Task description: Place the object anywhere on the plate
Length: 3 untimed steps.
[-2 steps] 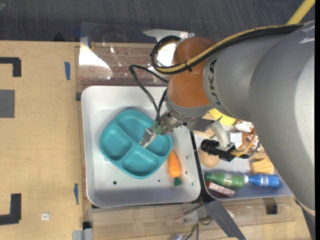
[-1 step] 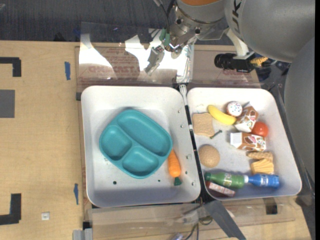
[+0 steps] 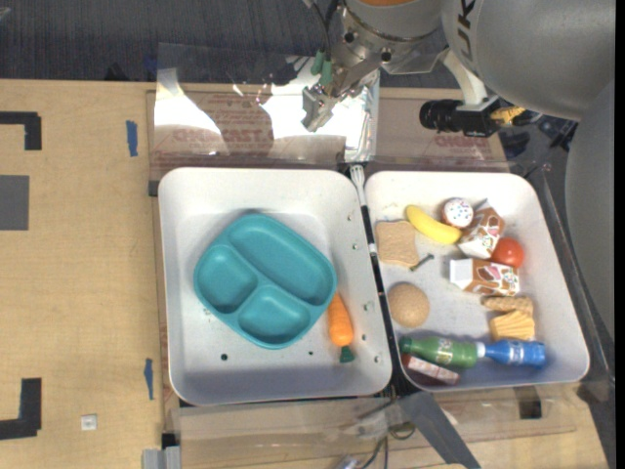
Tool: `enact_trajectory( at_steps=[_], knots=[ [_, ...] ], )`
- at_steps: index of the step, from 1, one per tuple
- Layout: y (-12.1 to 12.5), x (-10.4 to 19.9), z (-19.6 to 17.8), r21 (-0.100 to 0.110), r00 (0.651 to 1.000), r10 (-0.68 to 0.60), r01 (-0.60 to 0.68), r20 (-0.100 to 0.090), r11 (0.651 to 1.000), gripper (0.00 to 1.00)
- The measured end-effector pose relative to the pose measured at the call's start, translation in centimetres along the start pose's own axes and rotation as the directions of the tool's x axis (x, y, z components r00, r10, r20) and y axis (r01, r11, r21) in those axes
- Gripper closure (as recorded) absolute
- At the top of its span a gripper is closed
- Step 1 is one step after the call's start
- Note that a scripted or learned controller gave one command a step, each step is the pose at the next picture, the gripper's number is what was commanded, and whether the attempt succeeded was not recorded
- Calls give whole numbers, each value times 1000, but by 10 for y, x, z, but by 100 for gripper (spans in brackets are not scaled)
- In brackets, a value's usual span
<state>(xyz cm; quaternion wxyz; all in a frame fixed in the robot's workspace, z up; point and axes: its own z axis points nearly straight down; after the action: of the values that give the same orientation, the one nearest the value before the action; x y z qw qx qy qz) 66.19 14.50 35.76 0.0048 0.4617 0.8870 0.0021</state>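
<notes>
A teal plate (image 3: 264, 277) with three compartments lies in the left white bin (image 3: 195, 198), and nothing rests on it. An orange toy carrot (image 3: 339, 323) lies on the bin floor just off the plate's right rim, green tip toward the front. My gripper (image 3: 318, 108) hangs high behind the bins, over the far edge near the divider between them, well away from the plate and the carrot. I see nothing in it.
The right bin (image 3: 557, 262) holds a banana (image 3: 433, 225), a bread slice (image 3: 395, 243), a round bun (image 3: 410, 305), a green bottle (image 3: 441, 351), a blue bottle (image 3: 516, 354), crackers (image 3: 511, 319), a tomato (image 3: 508, 253) and small packets. The grey arm covers the top right.
</notes>
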Motion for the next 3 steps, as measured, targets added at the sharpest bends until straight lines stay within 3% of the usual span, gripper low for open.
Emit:
enact_trajectory(
  at_steps=[1, 2, 3],
  knots=[
    [-23, -41, 43, 11, 994, -108, 108, -7, 994, 100],
    [-37, -57, 21, 1, 979, -206, 206, -2, 979, 100],
    [-90, -111, 83, 7, 937, -349, 349, -9, 937, 100]
  ],
)
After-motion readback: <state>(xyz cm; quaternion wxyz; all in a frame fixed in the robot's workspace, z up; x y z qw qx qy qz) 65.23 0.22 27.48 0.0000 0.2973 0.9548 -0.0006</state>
